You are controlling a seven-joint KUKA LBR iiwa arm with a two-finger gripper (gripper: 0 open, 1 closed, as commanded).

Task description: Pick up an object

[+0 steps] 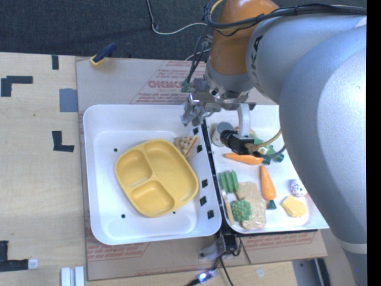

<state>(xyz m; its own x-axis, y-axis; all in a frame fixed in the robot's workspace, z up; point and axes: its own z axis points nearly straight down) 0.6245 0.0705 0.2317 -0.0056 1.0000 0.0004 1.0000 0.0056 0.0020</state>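
Grey arm with orange band [238, 25] reaches in from right, over far end of divider between two shallow white bins. Gripper [196, 109] hangs above far edge of left white bin [95, 159]; how far open it stands, cannot tell; nothing seen between its tips. Yellow three-compartment plastic tray [156, 176] lies flat in left bin, small tan waffle-like piece [186, 144] touching its far corner. Right white bin [315, 222] holds two orange toy carrots [268, 183], green toy vegetable [229, 181], yellow block [294, 207], beige flat slab [253, 204].
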